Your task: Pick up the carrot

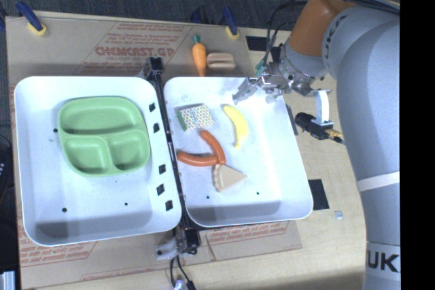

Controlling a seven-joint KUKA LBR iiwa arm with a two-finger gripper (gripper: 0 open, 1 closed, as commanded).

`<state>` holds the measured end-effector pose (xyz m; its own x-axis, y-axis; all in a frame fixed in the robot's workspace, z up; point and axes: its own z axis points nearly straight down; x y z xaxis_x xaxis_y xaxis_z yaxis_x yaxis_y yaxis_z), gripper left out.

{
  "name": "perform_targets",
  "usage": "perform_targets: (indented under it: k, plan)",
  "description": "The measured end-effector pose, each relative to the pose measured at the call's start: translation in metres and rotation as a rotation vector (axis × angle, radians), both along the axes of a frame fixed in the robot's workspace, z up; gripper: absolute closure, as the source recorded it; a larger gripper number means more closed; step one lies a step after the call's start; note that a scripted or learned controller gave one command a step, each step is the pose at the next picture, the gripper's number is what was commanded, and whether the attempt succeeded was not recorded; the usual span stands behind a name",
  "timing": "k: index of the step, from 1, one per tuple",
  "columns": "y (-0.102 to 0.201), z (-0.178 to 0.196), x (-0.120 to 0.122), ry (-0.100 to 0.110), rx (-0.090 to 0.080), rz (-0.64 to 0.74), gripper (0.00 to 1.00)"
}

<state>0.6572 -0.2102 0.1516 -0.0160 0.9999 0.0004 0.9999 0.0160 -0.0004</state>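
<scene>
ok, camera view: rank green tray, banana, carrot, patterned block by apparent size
Largest to smallest:
1. green tray, by far
2. banana
3. carrot and patterned block: about alike, not ranked. The carrot is longer and thinner, and lies farther from the camera, outside the bins.

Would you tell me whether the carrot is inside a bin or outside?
Outside: the small orange carrot lies on the cardboard beyond the right white bin.
</scene>
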Motion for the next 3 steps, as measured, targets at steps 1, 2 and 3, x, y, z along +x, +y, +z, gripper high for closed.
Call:
perform_targets:
  k: [1,2,3]
  plan:
    - [0.000,-0.060,-0.048,0.004,0.000,-0.032,0.00]
    - [0.033,-0.060,-0.121,0.004,0.001,0.028,0.00]
    - [0.030,0.058,-0.118,0.001,0.000,-0.003,0.00]
